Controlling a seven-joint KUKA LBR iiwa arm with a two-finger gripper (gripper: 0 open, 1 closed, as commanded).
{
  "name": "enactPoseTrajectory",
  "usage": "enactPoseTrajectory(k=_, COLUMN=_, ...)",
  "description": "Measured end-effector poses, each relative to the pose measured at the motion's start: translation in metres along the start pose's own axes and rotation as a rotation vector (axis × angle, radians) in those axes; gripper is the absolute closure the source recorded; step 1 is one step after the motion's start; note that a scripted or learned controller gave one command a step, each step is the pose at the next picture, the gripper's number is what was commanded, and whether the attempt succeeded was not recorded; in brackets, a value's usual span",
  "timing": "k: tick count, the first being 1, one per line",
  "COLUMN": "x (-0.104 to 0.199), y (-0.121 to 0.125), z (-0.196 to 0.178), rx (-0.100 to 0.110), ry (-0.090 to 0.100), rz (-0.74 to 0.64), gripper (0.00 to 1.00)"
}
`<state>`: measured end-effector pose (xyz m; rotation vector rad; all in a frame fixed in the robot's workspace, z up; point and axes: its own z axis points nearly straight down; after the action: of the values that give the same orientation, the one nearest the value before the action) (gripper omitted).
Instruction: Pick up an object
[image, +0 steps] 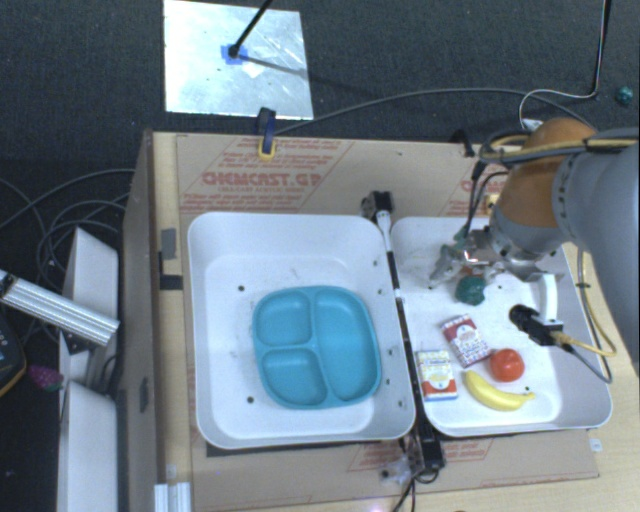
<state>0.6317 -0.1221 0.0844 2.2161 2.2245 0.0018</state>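
Note:
My gripper (455, 262) hangs low over the far part of the right bin (580, 400), reaching in from the right. A small dark green round object (470, 291) lies just in front of it, close to or touching it. Nearer the front lie a red and white box (465, 340), a small orange and white carton (435, 375), a red tomato (507, 364) and a yellow banana (497, 392). None of these is lifted off the bin floor.
The left bin (225, 260) holds a blue divided plate (315, 345). A black ridge (395, 290) separates the two bins. The grey arm (570, 200) covers the right bin's far right corner. Cardboard (270, 170) lies behind the bins.

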Motion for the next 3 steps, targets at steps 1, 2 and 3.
enactPoseTrajectory(k=1, x=0.014, y=-0.064, z=0.000, rx=0.001, ry=0.000, rz=0.002, gripper=0.00)
enactPoseTrajectory(k=2, x=0.014, y=-0.064, z=-0.010, rx=-0.001, ry=0.000, rz=0.002, gripper=1.00)
enactPoseTrajectory(k=3, x=0.014, y=-0.064, z=-0.010, rx=-0.001, ry=0.000, rz=0.001, gripper=0.00)
